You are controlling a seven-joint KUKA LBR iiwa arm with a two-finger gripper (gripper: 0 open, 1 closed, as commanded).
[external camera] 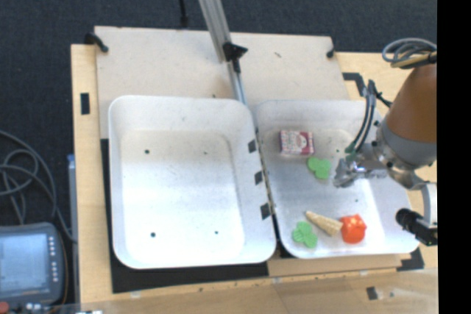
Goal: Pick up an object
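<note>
two shallow white bins stand side by side on a light wooden bench (294, 55). the left bin (132, 121) has only a few small dark marks on its floor. the right bin (294, 114) holds all the small things.

in the far part of the right bin lies a small pink and white box (296, 143), flat on the floor. just near of it and a little to the right is a green flat piece (319, 168), apart from the box. near the front wall of this bin there is another green piece (304, 234). a tan cone-like piece (322, 223) lies on its side just to the right of it, and its right end touches or almost touches a red and orange object (354, 229).

the arm (412, 114) comes in from the right, with its orange band above the wrist. the gripper (346, 176) is low over the right part of the right bin, just to the right of the far green piece and far of the red and orange object. nothing is visible between its fingers. if the fingers are apart or together, i cannot tell, because the metal tip is small and blurred.

a slanted metal pole (210, 4) goes from the far edge down to the place between the two bins. on the dark floor at the left lie some cables (22, 173), and a grey screen device (29, 261) is at the near left corner.
</note>
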